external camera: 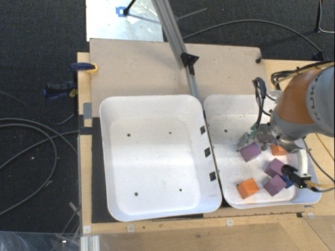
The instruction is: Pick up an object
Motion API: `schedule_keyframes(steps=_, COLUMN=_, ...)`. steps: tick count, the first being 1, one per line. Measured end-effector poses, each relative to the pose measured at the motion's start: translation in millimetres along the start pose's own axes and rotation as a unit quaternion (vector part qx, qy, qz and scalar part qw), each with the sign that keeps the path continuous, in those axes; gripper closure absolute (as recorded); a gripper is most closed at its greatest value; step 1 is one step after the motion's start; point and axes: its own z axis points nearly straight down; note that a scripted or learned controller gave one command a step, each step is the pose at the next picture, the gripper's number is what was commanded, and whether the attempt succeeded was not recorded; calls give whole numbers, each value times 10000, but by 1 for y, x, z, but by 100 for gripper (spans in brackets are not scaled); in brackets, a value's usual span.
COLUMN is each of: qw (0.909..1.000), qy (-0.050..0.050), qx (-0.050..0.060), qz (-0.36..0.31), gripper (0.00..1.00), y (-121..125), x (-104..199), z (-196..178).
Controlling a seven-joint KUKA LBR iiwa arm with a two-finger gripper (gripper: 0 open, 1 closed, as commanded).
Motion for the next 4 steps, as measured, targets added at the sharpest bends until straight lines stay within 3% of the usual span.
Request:
schedule_keyframes(steps=1, qw=10000, qy=5, qx=3, qz=-29, gripper=0, y=12, x=50, z=-1)
schedule_keyframes(steps=2, qw=10000, qy=-6, qx=35, qz=49, gripper=0, y=-46, x=0, z=0)
schedule_keyframes(steps=3, qw=10000, qy=5, qx=-23, qz=-29, gripper=0, y=30, x=25, z=-2)
schedule_keyframes(steps=4, qw=10000, qy=8, qx=41, qz=25, gripper=0, y=-43, x=28, z=0)
